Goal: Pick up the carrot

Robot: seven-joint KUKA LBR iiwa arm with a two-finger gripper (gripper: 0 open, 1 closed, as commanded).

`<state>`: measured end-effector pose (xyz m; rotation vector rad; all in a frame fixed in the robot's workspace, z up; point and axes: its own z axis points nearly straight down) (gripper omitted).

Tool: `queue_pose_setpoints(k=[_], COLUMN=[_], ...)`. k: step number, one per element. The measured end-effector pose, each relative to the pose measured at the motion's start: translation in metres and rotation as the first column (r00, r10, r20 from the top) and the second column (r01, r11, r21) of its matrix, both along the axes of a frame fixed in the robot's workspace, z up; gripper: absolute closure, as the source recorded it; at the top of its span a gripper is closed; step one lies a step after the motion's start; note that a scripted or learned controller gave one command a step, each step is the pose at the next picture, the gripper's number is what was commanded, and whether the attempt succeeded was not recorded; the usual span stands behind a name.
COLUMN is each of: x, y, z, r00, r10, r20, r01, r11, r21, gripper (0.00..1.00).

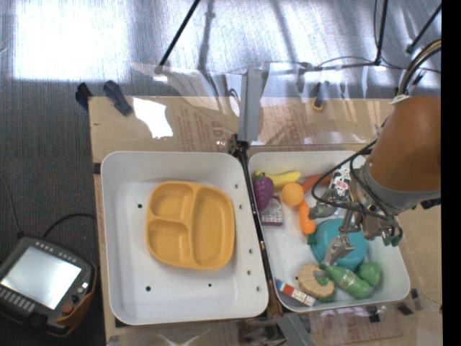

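Nearest, in the right bin (400, 288), lie a green plastic bottle (348, 280), a round cracker-like toy (315, 280) and a teal bowl (333, 236). The gripper (340, 249) hangs over the bowl, arm reaching in from the right; whether it is spread cannot be told. The orange carrot (307, 220) lies left of the bowl. The left bin (122, 186) holds a yellow divided plate (191, 224).

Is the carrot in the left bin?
No, the carrot lies in the right bin, beside the orange ball.

Robotics lab; tripod legs (184, 24), teach pendant (45, 283), cabled bench (180, 125).
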<state>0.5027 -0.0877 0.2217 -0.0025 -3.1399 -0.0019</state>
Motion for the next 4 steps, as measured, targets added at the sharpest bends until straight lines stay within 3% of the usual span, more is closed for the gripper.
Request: queue_pose_setpoints(k=[1, 2, 3, 4], x=[0.021, 0.083, 0.113, 0.114], y=[0.000, -0.023, -0.018, -0.017], z=[-0.137, -0.134, -0.134, -0.123], r00=[1.000, 0.969, 0.908, 0.911], r10=[0.001, -0.247, -0.419, -0.413], r20=[-0.002, 0.002, 0.003, 0.006], r01=[-0.001, 0.247, 0.419, 0.413], r11=[1.000, 0.969, 0.908, 0.911], r21=[0.001, 0.000, 0.000, 0.000], gripper=[0.00, 0.00, 0.00, 1.00])
